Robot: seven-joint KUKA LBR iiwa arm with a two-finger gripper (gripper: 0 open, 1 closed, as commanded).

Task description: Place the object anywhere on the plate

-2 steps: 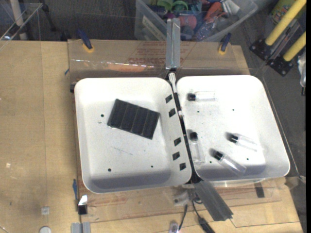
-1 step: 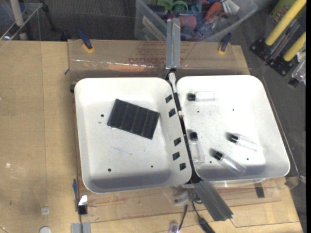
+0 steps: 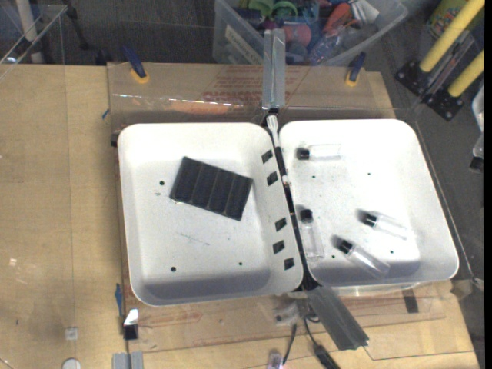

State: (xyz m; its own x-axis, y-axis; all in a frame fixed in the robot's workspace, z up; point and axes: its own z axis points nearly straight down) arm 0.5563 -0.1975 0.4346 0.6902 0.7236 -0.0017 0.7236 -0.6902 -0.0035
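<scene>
A dark, ribbed rectangular plate [image 3: 211, 188] lies flat in the left white bin [image 3: 146, 267], a little above the bin's middle and turned slightly clockwise. In the right white bin [image 3: 430, 206] lie several small clear vials with black caps. One vial [image 3: 318, 153] is near the bin's top left. Another vial [image 3: 307, 227] rests against the left wall. Two more vials [image 3: 383, 223] [image 3: 359, 254] lie toward the lower right. Nothing rests on the plate.
A ridge with black tabs [image 3: 278, 206] separates the two bins. Behind them stands a clear tub of coloured toys [image 3: 307, 14], with yellow tubes [image 3: 461, 21] at the far right. Blue clamps [image 3: 137, 71] [image 3: 354, 68] hold the sheet at the bench's back edge.
</scene>
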